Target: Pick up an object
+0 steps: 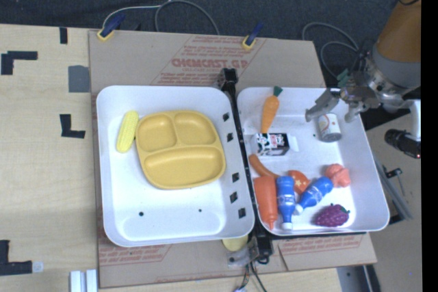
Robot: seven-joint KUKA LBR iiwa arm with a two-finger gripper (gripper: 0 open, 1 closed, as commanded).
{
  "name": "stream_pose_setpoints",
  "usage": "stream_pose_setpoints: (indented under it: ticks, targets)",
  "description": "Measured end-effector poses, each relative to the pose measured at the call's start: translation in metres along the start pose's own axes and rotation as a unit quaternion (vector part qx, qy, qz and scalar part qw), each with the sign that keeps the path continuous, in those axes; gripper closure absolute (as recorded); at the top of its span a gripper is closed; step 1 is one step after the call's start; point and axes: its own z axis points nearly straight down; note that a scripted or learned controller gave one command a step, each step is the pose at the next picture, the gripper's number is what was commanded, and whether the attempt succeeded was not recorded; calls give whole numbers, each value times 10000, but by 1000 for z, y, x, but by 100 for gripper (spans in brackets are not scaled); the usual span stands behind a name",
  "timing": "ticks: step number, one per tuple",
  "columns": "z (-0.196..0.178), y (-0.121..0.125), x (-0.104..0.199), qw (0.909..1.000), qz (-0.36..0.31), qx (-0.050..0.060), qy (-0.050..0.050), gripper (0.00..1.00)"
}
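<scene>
Small grey-white cup (330, 127) partly hidden beneath gripper (337, 104), fingers spread apart, right bin (369, 167), arm cropped.

Gripper (335, 108) above right bin's (373, 178) far side, can (330, 127) just beneath. Left of it: carrot (270, 112), carton (273, 143). Nearer the camera: bottles (300, 197), grapes (332, 215). Far left: tray (181, 148), corn (126, 130) in left bin (113, 205).

Two white bins (109, 167), one yellow plate (181, 149), one corn cob (126, 131), two carrots (270, 109), two blue bottles (286, 198), one grape bunch (332, 216)
</scene>
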Motion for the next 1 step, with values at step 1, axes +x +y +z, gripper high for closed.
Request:
stream_pose_setpoints:
  ticks: [1]
  targets:
    - [75,59,22,10000,-16,-6,-6,0]
